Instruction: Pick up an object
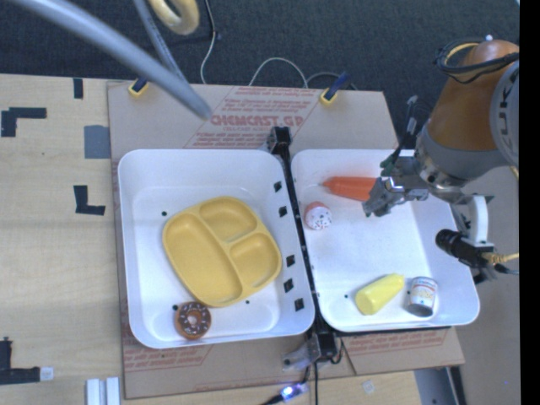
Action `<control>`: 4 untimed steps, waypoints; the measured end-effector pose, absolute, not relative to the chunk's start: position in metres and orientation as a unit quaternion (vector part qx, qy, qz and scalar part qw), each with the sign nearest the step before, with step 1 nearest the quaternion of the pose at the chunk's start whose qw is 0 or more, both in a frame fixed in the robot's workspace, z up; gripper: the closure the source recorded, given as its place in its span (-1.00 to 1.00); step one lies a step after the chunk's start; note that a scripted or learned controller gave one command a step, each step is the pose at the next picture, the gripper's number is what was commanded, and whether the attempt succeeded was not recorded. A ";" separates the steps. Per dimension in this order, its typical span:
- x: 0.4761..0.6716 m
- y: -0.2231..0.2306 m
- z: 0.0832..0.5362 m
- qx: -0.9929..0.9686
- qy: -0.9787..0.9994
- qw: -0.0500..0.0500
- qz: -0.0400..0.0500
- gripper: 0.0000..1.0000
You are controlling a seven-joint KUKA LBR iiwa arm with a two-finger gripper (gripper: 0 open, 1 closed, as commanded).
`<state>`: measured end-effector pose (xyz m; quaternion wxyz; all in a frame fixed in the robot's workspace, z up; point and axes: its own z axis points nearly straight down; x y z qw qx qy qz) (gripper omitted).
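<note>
Two white bins sit side by side on the bench. The left bin lies well to the left of the gripper and holds two things. One is a yellow divided plate with three compartments, lying flat across the middle of the bin. The other is a single chocolate donut with sprinkles, just below the plate's lower edge and near the bin's front wall, the farthest thing from the gripper.

The right bin holds four things. Just left of the gripper and a touch lower is one small white ball with red spots, close to the divider between the bins. One orange carrot lies on its side, its right end running up under the gripper, so the fingers hang right at that end of it; whether they touch it I cannot tell. Below the gripper, toward the front of the bin, lies one yellow bottle-shaped toy on its side, and just right of that one small tin can.

The gripper itself is dark and seen from above, low over the upper part of the right bin; whether it is spread or pressed together I cannot tell. One grey arm with an orange band rises to its right.
</note>
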<state>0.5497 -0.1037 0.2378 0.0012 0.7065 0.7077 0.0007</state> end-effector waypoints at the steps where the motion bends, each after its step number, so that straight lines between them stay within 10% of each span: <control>1: 0.552 -0.049 0.241 0.705 0.709 -0.001 0.000 1.00; 4: 0.528 0.100 0.240 0.704 0.710 -0.001 0.000 1.00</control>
